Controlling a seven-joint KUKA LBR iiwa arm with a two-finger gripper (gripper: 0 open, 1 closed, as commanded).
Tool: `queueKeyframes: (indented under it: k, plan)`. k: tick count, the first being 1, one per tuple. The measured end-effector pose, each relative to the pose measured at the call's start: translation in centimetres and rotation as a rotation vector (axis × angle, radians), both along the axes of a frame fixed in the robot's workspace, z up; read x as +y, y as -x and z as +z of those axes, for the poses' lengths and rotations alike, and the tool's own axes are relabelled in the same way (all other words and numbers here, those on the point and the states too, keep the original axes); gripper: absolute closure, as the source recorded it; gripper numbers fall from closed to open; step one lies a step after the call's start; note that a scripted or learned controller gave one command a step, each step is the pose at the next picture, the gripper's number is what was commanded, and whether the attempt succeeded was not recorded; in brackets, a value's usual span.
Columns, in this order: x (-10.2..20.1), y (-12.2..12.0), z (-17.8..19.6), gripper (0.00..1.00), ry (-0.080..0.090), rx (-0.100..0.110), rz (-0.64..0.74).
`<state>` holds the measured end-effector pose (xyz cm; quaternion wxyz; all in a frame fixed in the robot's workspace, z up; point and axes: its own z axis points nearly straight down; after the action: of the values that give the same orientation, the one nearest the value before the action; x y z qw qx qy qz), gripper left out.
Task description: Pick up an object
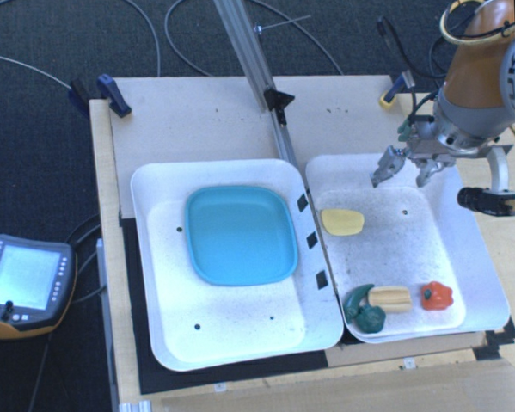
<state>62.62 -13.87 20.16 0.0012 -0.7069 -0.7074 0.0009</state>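
Note:
My gripper point(405, 172) hangs over the back of the right bin point(465, 233), its two fingers spread apart with nothing between them. A yellow lemon-shaped object point(343, 221) lies at the bin's left side, below and left of the gripper. Along the bin's front edge sit a green pepper-like object point(364, 308), a tan block point(390, 299) touching it, and a red tomato-like object point(435, 296).
The left bin point(156, 249) holds a blue square plate point(241, 233). A metal pole point(249, 50) slants down to the gap between the bins. A teach pendant point(25, 282) lies off the bench at left. Cables run across the dark floor.

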Motion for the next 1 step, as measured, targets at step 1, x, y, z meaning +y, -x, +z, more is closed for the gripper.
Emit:
queueKeyframes:
  k: [1]
  plan:
    - [0.40, 0.50, -4.38, 0.00, 0.000, 0.000, 0.000]
